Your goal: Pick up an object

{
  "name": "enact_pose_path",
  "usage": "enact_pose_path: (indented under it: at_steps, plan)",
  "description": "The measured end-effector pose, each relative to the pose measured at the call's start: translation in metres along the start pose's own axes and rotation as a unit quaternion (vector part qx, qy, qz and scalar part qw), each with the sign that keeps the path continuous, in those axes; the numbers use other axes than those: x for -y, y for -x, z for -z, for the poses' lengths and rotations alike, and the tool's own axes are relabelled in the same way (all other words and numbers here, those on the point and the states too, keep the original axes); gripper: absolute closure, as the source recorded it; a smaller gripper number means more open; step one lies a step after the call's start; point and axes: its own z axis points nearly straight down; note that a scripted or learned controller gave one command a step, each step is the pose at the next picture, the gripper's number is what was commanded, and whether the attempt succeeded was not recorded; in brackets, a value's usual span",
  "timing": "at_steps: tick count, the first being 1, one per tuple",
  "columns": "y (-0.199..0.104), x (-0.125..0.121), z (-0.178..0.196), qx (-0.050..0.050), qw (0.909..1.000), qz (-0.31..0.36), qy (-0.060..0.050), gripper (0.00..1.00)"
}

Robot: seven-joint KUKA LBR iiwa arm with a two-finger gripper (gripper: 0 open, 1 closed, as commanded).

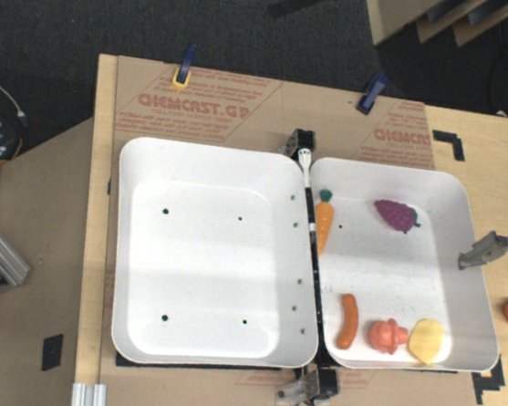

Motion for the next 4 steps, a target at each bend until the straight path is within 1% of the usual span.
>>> enact_pose_path:
  at_steps: [1, 2, 3, 4]
  plan:
    - [-0.01, 0.021, -0.097, -0.004, 1.0, -0.001, -0.008, 0.0]
    - [-0.008, 0.018, -0.091, -0.001, 1.0, -0.001, -0.002, 0.0]
    - [-0.088, 0.014, 0.079, -0.001, 1.0, 0.004, 0.007, 0.0]
    - [-0.005, 0.017, 0.129, 0.003, 1.0, -0.004, 0.002, 0.0]
